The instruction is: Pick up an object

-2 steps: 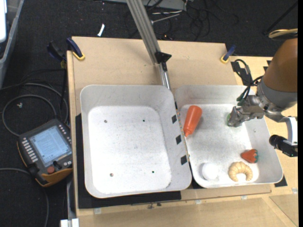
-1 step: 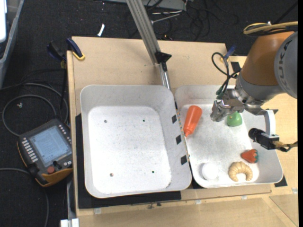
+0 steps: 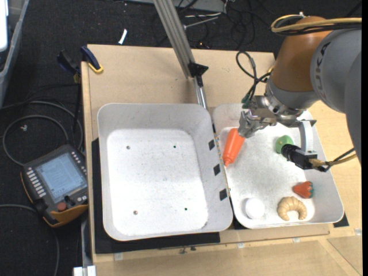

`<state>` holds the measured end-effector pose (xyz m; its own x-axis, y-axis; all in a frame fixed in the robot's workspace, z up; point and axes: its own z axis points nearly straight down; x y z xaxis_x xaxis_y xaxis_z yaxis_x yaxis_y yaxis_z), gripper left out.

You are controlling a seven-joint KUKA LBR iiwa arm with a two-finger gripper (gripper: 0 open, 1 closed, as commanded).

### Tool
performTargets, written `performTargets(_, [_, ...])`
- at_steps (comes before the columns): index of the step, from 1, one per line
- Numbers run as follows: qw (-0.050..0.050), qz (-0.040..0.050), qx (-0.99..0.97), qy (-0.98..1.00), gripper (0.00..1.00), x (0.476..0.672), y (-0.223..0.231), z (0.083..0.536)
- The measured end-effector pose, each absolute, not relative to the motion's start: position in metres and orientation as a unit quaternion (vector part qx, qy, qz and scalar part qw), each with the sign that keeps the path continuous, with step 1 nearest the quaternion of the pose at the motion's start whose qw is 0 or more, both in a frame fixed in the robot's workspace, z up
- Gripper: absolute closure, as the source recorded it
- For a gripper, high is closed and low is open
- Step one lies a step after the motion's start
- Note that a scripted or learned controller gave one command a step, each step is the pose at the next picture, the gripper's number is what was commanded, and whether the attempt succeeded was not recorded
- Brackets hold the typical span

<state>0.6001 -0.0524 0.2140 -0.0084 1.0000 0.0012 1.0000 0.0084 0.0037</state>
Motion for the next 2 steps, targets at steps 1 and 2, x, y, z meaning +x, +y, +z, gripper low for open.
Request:
performTargets(1, [0.0, 0.0015, 0.704, 0.711, 1.0, 0.612, 0.011, 0.218])
performTargets(2, [0.001, 0.002, 0.704, 0.71, 1.0, 0.626, 0.059, 0.234])
